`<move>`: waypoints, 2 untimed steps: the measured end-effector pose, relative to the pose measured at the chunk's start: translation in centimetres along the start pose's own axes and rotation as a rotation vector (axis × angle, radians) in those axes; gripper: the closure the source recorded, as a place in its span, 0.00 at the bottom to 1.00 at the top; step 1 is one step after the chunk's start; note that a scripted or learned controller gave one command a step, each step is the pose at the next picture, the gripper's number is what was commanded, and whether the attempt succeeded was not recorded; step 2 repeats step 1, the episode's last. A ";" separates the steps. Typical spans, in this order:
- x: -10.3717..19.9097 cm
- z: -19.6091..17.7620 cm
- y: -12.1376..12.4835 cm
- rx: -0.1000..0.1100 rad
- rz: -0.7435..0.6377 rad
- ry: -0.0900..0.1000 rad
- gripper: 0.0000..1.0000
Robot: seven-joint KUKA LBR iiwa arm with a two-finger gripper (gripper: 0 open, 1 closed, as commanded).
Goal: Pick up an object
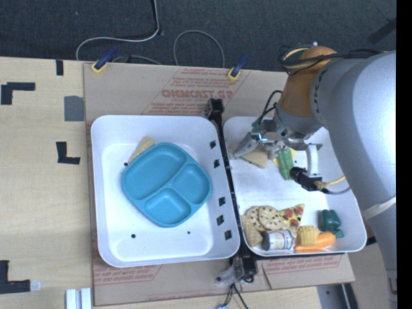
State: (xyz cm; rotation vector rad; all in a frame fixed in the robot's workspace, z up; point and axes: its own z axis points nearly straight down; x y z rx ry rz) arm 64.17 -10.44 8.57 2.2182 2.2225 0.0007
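My gripper [246, 147] is low in the upper left part of the right bin [351, 201], close to the wall between the two bins. A tan wedge-shaped piece [259, 159] lies right beside and just under it; contact between them cannot be made out. A green and yellow item [284, 161] lies just to the right of the wedge, partly hidden by the wrist. Along the bin's front edge lie cookies [262, 218], a pizza slice [293, 213], a small can [278, 240], a corn piece [308, 235], a carrot [322, 241] and a dark green toy [330, 220].
The left bin [106, 172] holds a blue divided plate [167, 183] with a tan item [141, 149] poking out from under its upper left rim. The grey arm [360, 121] covers the right bin's right side. A black cable [313, 181] trails from the wrist.
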 end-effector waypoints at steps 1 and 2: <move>-0.2 -1.0 -0.2 0.002 0.001 -0.004 1.00; -0.2 -1.0 -0.2 0.002 0.001 -0.004 1.00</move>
